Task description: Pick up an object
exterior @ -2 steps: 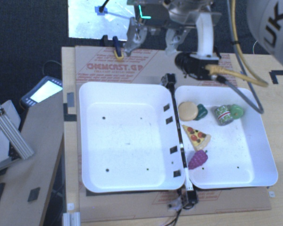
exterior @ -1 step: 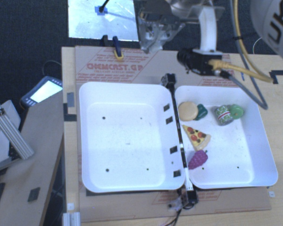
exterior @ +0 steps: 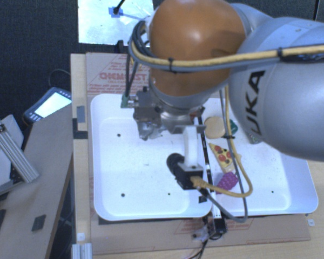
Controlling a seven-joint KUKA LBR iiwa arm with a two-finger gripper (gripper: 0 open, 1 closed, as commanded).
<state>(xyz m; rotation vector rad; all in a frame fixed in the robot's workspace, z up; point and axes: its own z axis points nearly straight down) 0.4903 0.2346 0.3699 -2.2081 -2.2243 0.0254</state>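
**Arm low over the left bin, small items in the right**

The bench [exterior: 54, 161] is pale wood, set against a dark textured floor or backdrop, with a bright rectangular sheet at the top of the camera view and a cardboard sheet [exterior: 110, 74] with red lettering lying under the bins. Two white bins sit side by side: the left bin [exterior: 129, 198] and the right bin [exterior: 291, 193], divided by a central ridge.

One grey arm [exterior: 281, 85] with its orange band [exterior: 194, 36] covers much of the scene. Its gripper [exterior: 147, 129] hangs low over the far part of the left bin; whether it is spread or closed cannot be told.

In the right bin, near the divider, lie three clear items: a beige round object [exterior: 214, 127], a yellow pizza slice [exterior: 222, 156] and a purple object [exterior: 227, 181]. A green item just beside the beige one is mostly hidden.
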